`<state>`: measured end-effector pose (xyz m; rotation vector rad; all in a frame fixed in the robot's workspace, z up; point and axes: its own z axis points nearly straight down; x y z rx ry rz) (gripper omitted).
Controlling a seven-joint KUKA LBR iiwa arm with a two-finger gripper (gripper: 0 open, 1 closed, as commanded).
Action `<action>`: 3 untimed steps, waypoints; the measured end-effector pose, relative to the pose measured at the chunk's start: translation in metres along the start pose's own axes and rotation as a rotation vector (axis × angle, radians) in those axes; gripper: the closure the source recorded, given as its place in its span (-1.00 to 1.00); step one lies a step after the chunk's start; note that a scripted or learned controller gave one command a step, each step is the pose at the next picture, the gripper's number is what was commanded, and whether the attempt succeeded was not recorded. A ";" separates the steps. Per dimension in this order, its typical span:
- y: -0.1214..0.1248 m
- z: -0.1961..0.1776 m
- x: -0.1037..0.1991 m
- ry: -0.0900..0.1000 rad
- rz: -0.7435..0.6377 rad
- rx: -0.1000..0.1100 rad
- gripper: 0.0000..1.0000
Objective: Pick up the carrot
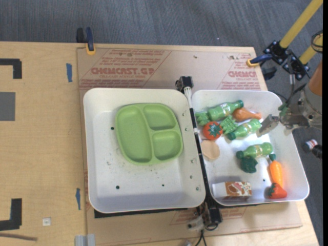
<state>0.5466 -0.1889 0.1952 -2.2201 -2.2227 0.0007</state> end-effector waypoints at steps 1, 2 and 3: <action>-0.059 0.099 -0.019 0.005 -0.027 -0.001 -1.00; -0.059 0.091 -0.020 0.002 -0.025 -0.001 1.00; -0.066 0.049 0.046 0.000 0.211 0.000 1.00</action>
